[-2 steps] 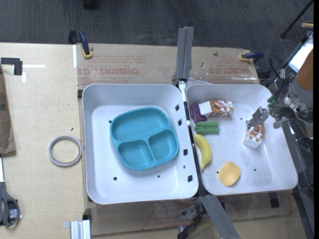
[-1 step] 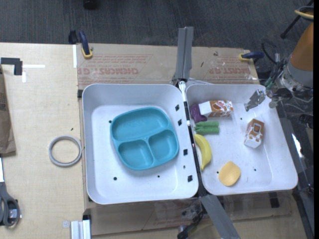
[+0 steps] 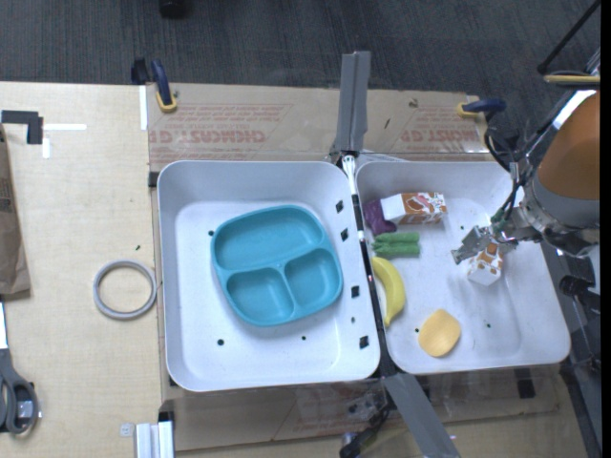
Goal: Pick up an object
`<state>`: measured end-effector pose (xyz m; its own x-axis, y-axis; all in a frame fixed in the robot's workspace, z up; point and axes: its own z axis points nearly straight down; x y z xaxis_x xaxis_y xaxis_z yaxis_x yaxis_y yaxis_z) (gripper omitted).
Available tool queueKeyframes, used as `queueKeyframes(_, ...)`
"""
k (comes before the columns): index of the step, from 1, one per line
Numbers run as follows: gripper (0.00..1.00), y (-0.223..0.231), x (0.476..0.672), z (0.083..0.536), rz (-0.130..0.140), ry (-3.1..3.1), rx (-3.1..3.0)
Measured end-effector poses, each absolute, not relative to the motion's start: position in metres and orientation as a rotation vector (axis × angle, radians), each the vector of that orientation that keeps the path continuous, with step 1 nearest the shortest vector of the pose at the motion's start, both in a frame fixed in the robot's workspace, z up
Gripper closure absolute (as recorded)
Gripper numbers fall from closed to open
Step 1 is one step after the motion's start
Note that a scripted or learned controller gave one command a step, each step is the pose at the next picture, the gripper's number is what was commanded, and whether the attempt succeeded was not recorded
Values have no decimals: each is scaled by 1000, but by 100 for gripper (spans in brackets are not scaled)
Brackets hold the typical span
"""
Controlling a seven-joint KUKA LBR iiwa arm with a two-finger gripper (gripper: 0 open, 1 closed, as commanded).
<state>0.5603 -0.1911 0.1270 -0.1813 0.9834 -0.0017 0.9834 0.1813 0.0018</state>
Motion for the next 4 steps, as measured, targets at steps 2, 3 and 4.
queueKeyframes(2,0,-170,584,153,-4,2107,2334)
queueKeyframes(3,0,-206,579,108,22,2240,2168)
queueKeyframes(4,0,-216,585,108,22,2441,1946)
